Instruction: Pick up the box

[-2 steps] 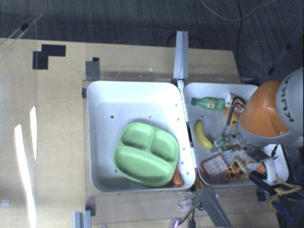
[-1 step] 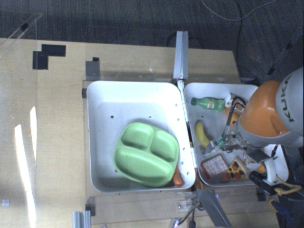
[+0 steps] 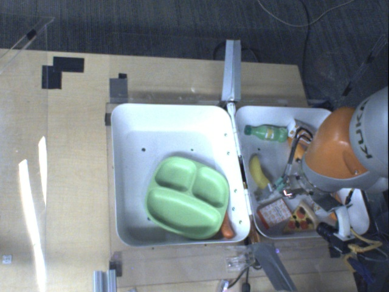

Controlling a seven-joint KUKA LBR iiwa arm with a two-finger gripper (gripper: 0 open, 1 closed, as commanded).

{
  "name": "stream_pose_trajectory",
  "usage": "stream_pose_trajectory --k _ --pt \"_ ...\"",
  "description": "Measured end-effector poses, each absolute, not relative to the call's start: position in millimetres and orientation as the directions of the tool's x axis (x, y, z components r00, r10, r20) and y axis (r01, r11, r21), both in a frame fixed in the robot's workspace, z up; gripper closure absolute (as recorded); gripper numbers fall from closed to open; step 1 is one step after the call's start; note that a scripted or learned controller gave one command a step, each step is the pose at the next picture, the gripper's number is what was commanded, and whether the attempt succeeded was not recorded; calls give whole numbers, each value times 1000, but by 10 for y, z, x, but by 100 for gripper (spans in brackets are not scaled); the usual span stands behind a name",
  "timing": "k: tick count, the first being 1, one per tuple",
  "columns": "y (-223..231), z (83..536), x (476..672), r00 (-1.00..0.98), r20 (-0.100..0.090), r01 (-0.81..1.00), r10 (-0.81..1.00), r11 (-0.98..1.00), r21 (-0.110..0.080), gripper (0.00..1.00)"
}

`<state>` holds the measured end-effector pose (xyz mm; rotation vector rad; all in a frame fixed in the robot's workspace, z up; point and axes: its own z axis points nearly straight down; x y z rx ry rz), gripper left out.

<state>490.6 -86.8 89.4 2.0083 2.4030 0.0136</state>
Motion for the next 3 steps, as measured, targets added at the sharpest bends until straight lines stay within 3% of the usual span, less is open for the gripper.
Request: stream_pose_trajectory --k 1,2,3 --pt "-858 1012 4932 -177 -3 984 984 177 20 100" --pt "-859 1012 4932 -177 -2 984 984 177 20 0" --pt "-327 1852 4905 -61 0 998 998 61 5 0"
